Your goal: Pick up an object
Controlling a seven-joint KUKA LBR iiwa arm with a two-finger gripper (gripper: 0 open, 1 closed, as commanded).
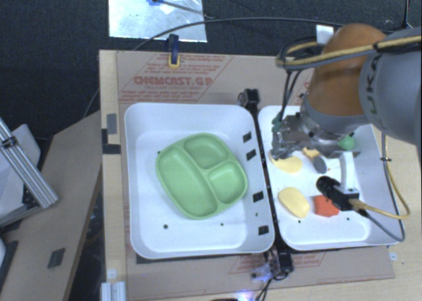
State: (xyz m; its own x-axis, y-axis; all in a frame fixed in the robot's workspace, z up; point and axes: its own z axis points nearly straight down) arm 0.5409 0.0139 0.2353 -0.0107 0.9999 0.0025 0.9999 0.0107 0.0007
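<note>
The claw (288, 142) is hanging low over the left part of the right bin (369, 237), right above a pale yellow piece (287, 163); whether it is open or closed I cannot tell; a descent slightly off centre is risking a push against the bin wall instead of a grasp; a second yellow lemon-shaped piece (294, 202) is lying nearer the front, its long axis running from upper left to lower right, beside an orange piece (324, 207); the green divided plate (201, 175) is sitting in the left bin (151, 240)

Reaching in from the right, grey arm with orange band (353, 68) bending down, two-finger gripper (285, 148) pointing downward.
</note>
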